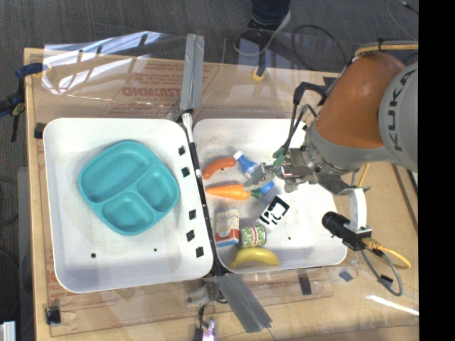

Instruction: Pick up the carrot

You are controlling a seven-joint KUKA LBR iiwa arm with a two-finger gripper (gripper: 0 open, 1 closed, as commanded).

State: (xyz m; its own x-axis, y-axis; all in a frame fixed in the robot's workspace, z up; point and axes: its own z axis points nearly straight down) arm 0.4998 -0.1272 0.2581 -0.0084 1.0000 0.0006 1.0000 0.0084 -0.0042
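Teal plastic marks the left of the scene: a divided plate (128, 185) lies in the left bin (64, 261), one of two shallow white bins on the desk (85, 69).

The right bin (313, 251) holds the loose items. From its left side:
- An orange sausage-shaped item (218, 166) lies toward the far left.
- The carrot (226, 191) lies just near of it, flat on the bin floor, long axis running left to right, green end pointing right.
- A small printed can (227, 226) stands near of the carrot, with a green-labelled can (254, 235) on its side beside it and a banana (256, 257) against the near wall.
- Two small blue pieces sit close to the carrot's right end: one on the far side (246, 165), one on the near side (265, 188).
- A black-and-white tag (274, 211) lies further right.

The end effector (274, 171) sits low over the bin, just right of the carrot's green end. Nothing is visibly between its fingers; how wide they stand cannot be told at this resolution. The grey arm (370, 112) reaches in from the right.

Step in hand, as a judgement: approach, with no grasp yet made. The carrot appears to rest on the bin floor.

The next move likely calls for a short travel left to centre the fingers across the carrot's body, then closing and lifting. The blue pieces crowd the green end and could be caught instead.
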